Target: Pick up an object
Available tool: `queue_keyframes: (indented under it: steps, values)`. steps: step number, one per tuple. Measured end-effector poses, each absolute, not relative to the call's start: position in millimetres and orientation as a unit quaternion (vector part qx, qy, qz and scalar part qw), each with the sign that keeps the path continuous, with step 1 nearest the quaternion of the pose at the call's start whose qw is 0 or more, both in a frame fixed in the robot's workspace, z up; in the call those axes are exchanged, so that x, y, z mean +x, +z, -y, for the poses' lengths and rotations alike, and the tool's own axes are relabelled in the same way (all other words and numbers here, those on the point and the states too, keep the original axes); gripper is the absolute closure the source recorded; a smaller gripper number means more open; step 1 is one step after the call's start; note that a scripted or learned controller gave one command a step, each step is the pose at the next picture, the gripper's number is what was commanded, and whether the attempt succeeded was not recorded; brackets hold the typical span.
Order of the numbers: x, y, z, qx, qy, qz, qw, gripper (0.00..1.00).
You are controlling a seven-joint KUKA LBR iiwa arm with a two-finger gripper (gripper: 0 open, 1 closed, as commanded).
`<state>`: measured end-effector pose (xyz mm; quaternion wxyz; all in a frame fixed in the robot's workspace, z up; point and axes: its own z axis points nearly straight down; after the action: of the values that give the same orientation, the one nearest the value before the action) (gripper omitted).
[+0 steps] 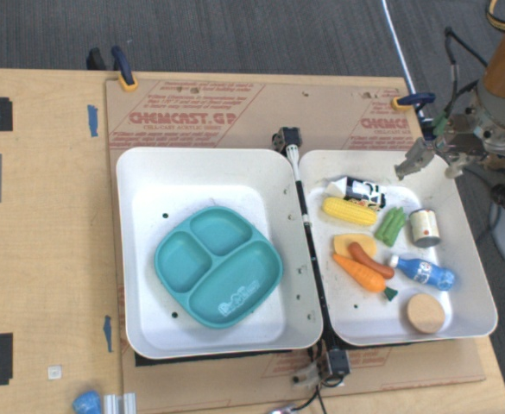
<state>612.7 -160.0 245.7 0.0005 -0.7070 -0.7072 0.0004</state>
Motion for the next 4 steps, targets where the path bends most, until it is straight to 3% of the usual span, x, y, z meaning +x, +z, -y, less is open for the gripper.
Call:
queue_keyframes:
  steps: [1, 2, 3, 4]
  values:
    - [605.1, 101, 108, -0.698, 0.0008, 0.716, 0.002, 0.00]
    - [552.8, 87, 97, -0.742, -0.0020, 0.671, -0.002, 0.00]
    - [659.7, 85, 103, -0.779, 0.0140, 0.627, 0.016, 0.00]
    - [655.9, 93, 109, -0.780, 0.0223, 0.625, 0.017, 1.00]
